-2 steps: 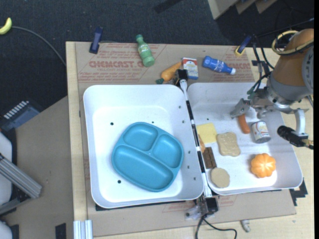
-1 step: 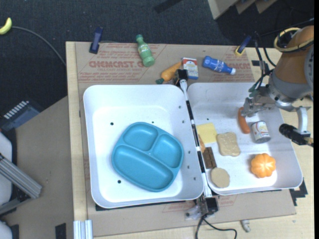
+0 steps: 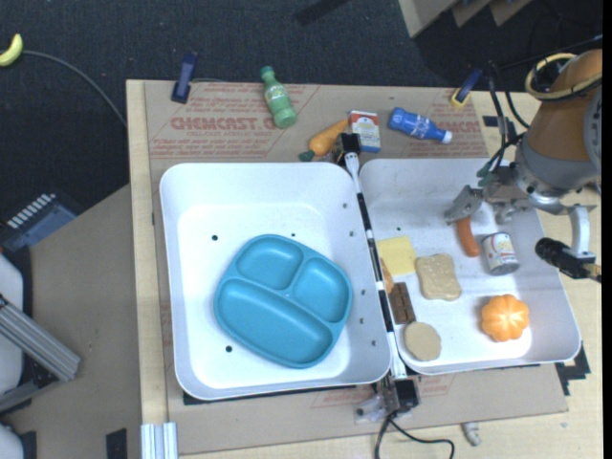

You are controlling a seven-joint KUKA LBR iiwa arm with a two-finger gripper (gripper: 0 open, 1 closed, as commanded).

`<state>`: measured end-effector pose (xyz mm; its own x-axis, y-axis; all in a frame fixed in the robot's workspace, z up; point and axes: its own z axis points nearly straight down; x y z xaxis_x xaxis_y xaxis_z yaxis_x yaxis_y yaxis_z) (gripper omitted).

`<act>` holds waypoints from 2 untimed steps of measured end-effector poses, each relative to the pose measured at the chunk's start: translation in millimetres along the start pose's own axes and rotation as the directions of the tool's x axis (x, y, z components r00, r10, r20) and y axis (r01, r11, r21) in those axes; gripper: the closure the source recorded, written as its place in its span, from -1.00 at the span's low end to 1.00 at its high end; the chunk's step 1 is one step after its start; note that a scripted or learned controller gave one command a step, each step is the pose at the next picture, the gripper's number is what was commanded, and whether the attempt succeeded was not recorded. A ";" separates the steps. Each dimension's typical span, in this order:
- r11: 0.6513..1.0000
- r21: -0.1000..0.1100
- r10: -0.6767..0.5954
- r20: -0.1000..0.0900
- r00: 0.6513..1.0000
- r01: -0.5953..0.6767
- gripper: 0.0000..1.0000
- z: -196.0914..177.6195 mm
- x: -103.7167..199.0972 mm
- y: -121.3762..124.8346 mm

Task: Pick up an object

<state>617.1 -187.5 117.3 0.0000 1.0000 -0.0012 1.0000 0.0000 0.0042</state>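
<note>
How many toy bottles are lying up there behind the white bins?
2. A green bottle lies on the board behind the left bin, and a blue bottle lies behind the right bin. None seems hidden, though the arm covers the right corner.

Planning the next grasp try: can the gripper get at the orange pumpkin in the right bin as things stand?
Probably yes. The pumpkin sits alone near the right bin's front right corner, nothing on top; the gripper hovers further back, near the small can.
</note>
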 end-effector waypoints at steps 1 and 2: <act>1.000 0.007 0.000 -0.002 1.000 0.000 -1.00 33.2 -9.3 -7.7; 1.000 0.003 0.000 -0.001 1.000 0.000 1.00 22.3 -9.4 -6.7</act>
<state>610.6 -197.0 95.1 -0.0001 1.0000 -0.0005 1.0000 0.0001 0.0011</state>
